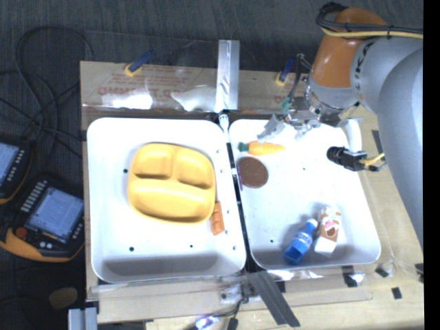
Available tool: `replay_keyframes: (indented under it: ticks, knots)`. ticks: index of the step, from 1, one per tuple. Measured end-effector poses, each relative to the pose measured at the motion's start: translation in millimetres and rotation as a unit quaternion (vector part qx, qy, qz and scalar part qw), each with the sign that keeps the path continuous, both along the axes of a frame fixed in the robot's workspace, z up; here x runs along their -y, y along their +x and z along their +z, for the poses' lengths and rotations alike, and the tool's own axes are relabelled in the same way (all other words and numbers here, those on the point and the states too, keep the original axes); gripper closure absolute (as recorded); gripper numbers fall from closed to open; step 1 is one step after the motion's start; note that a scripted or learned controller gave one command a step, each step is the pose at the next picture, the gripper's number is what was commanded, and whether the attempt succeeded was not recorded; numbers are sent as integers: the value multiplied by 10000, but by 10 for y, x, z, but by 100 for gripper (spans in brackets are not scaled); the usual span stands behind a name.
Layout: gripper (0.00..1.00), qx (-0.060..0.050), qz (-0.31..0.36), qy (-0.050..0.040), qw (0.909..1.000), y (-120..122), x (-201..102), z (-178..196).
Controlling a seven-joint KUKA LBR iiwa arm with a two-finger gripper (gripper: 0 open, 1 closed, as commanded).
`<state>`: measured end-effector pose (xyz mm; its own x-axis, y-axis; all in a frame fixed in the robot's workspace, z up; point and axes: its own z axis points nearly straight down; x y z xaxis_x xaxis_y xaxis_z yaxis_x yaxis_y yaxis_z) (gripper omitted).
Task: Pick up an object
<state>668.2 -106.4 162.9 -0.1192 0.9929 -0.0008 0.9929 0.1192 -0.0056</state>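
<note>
Closest to the lens, along the bench's front edge (172,295), run metal brackets. Just beyond them sit two shallow white bins, side by side and touching at their inner rims.

One blue bottle (300,243) lies tilted in the near part of the right bin (357,205), with one small carton (328,231) just beside it, the two touching or nearly so. Farther back in that bin lie one brown disc (254,172) and, just behind it, one toy carrot (264,148), orange with a green tip, lying on its side near the bin's far left corner.

One yellow divided tray (172,182), with three compartments, fills the middle of the left bin (110,239). One small orange piece (217,220) rests by the tray's right corner, against the bin wall.

My pincer (287,123) hangs over the far rim of the right bin, just above and right of the carrot. I cannot tell whether it is released or clenched.

Beyond the bins, crumpled clear plastic (165,91) lies on the brown board, held by two blue and yellow clamps. Past the bench's left side, on dark carpet (103,12), sit black cables and a handheld pendant (48,218).
</note>
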Motion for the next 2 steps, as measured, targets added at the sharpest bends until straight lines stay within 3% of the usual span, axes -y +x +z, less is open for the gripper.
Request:
replay_keyframes:
  ticks: [1, 2]
  knots:
    - [0, 68, 95, 4, 9999, -158, 69, -661]
    - [0, 127, -1362, 19, 9906, -537, 43, -706]
